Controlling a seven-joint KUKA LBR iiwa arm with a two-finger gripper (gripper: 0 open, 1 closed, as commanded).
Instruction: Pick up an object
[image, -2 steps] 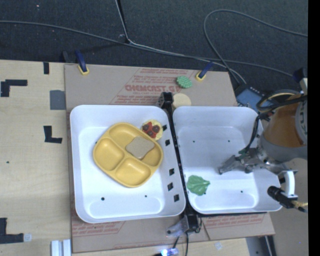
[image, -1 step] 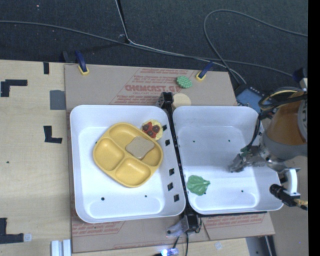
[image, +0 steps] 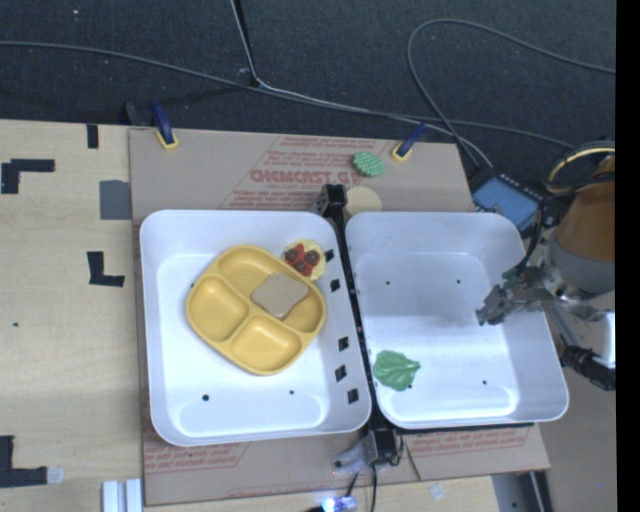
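In the right bin (image: 440, 240), a green leaf-shaped piece (image: 396, 370) lies near the front left corner. My gripper (image: 492, 310) hangs over that bin's right side, up and to the right of the leaf and apart from it. The left bin (image: 175, 400) holds a yellow divided plate (image: 225, 305) with a tan toast slice (image: 279, 294) on it. A small yellow piece with red berries (image: 305, 258) rests at the plate's upper right rim.
A green dotted round piece (image: 368, 163) and a pale disc (image: 364, 198) lie on the cardboard behind the bins. Blue clamps (image: 163, 128) hold the board's back edge. A blue box (image: 508, 200) and cables sit beyond the right bin's far corner.
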